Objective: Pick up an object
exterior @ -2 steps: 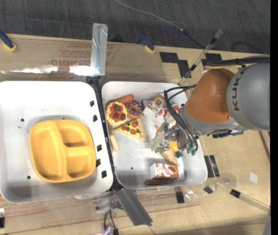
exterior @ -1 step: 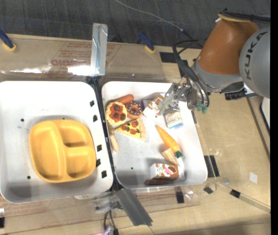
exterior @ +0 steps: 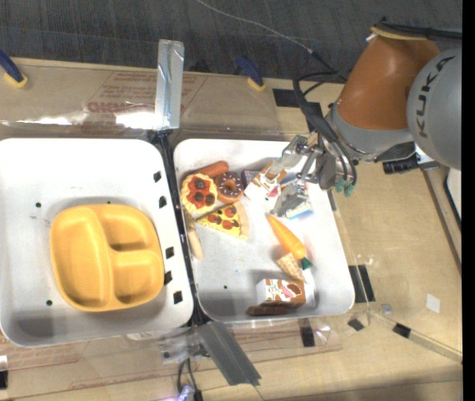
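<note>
My gripper [exterior: 294, 184] hangs over the upper right part of the right bin [exterior: 221, 303], its metal fingers just above a small blue and white packet [exterior: 298, 210]. A little below lies an orange carrot [exterior: 288, 235]. Toward the bin's left sit a round pizza [exterior: 199, 192], a pizza slice [exterior: 225, 218], a chocolate donut [exterior: 230, 185] and a sausage [exterior: 207, 170]. A small milk carton [exterior: 286, 291] rests near the front wall. Nothing shows between the fingers.
The left bin [exterior: 20, 161] holds a yellow divided tray [exterior: 108, 255]. A waffle piece [exterior: 290, 265] lies beside the carrot, and a small snack packet [exterior: 268, 177] sits left of the gripper. The arm's orange band [exterior: 384, 78] rises at the upper right.
</note>
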Controlling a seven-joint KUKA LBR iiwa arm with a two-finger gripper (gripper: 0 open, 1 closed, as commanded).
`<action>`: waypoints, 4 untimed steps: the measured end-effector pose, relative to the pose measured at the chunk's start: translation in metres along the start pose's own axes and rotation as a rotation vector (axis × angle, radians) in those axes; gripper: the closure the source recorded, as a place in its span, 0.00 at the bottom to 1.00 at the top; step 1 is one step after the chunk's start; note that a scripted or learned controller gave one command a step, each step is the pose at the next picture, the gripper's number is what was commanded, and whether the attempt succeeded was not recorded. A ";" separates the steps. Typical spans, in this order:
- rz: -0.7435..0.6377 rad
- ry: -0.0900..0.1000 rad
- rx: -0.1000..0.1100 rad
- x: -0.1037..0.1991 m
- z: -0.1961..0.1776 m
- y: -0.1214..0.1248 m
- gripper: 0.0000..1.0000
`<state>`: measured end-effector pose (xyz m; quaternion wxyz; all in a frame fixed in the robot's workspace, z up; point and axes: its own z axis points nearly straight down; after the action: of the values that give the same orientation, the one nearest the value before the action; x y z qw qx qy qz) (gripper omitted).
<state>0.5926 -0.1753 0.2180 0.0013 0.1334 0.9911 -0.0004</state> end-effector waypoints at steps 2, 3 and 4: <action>-0.123 -0.002 0.001 0.041 0.122 -0.030 0.00; -0.130 -0.005 0.001 0.039 0.111 -0.029 1.00; -0.111 -0.013 0.001 0.027 -0.034 -0.004 1.00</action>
<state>0.5655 -0.1724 0.2520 0.0078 0.0781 0.9969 -0.0019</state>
